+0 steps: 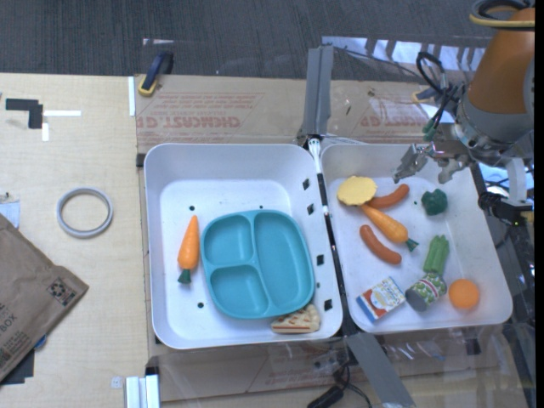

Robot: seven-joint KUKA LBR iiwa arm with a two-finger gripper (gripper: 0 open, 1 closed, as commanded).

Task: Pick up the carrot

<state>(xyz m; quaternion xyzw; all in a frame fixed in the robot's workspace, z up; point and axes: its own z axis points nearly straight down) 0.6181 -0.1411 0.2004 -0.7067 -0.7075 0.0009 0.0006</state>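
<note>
Two carrots in sight: one carrot (189,246) in left bin (161,185), lying lengthwise beside teal divided plate (257,263), left of it; second carrot (387,225) in right bin (501,300), slanted between two sausages (379,244). My jaws (432,165) hover over far edge of right bin, spread apart, grasping nothing. Green pepper (434,201) just below jaws. Orange (464,295) near bin's front right corner. Tape ring (85,212) on bench (51,143), well left.

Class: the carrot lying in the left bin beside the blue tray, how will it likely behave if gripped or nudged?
The carrot looks like rigid toy plastic, so probably stiff and light. Its round, tapered body may roll or pivot when nudged. The smooth skin could slip between fingers.
</note>
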